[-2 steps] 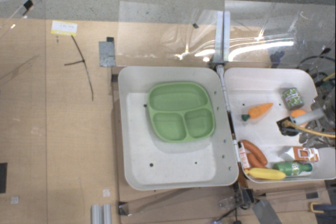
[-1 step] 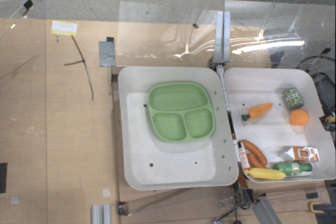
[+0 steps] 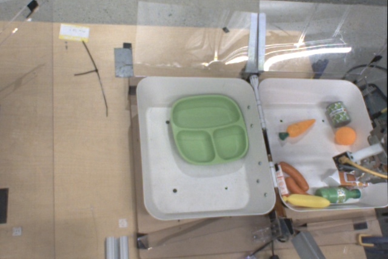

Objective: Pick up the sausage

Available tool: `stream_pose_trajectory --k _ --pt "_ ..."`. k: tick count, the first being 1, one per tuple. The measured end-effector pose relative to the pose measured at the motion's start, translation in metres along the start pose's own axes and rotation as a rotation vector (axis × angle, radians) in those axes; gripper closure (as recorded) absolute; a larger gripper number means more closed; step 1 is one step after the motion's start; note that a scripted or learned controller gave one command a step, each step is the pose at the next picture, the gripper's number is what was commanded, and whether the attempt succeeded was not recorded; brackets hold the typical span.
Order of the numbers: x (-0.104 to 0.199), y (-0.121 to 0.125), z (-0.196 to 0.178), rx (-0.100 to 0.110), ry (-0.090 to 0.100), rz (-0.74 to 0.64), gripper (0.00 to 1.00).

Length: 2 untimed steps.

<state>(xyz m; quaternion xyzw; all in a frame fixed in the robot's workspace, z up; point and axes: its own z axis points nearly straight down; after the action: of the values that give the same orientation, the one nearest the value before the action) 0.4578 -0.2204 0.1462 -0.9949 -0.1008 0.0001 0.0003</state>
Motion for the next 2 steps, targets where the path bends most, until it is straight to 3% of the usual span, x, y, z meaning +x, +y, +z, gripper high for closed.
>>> stream_pose_trajectory --k 1,2 --pt "0.018 -0.082 -0.016 0.000 0.002 -0.002 0.00" --pt "0.012 0.002 0.031 -0.024 0.035 -0.078 0.00"
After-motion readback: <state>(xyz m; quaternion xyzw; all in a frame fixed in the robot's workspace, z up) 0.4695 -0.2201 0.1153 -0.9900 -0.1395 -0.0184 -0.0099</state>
